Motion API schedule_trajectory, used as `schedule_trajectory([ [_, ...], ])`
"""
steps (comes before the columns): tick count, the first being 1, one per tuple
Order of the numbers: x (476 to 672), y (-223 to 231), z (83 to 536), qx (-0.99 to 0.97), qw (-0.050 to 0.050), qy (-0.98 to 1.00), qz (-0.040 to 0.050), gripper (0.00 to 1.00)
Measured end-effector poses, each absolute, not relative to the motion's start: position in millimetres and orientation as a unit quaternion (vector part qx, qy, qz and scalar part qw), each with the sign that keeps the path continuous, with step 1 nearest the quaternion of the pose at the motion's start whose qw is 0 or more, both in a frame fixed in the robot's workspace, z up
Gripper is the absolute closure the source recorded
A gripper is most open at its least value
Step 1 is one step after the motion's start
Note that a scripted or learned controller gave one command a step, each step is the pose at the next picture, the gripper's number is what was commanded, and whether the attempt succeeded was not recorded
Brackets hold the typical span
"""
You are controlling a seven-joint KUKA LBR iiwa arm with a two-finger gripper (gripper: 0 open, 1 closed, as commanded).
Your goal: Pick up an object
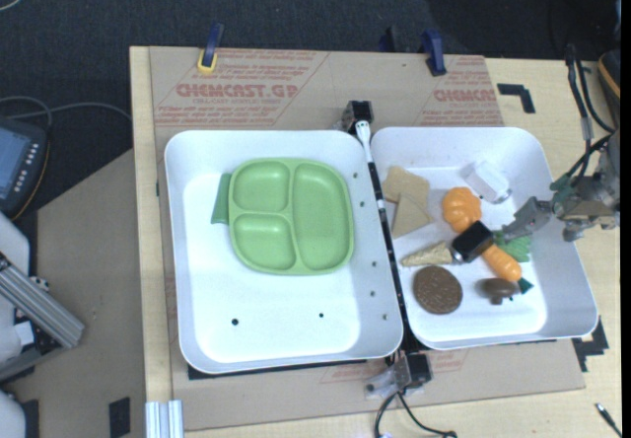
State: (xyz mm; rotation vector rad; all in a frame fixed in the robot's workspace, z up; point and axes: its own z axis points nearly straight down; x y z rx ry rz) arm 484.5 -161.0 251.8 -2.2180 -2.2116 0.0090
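The hand [527, 217] hangs at the right bin's [552, 313] right edge; whether it is apart or together I cannot tell. Crowded toys risk a glancing, empty grasp.

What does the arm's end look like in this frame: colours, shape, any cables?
At the right bin edge, the gripper appears as a small grey metal assembly with a greenish tint on its body. Dark cables run above it along the frame's right side. Details are too blurred to read any markings.

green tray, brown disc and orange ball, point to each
green tray [292, 215], camera view, centre divider
brown disc [437, 289], camera view, middle of its top
orange ball [459, 206], camera view, its top
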Motion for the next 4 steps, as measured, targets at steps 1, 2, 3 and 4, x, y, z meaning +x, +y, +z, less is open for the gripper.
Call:
schedule_trajectory([
  [1, 486.7, -161, 257, -0.707, 0.0, -0.707, -0.0001, 0.0],
  [2, 487.5, -162, 193, -0.707, 0.004, -0.707, 0.0017, 0.0],
  [3, 487.8, -151, 143, -0.707, 0.004, -0.707, 0.0013, 0.0],
  [4, 487.7, -150, 91, -0.708, 0.002, -0.707, 0.0002, 0.0],
])
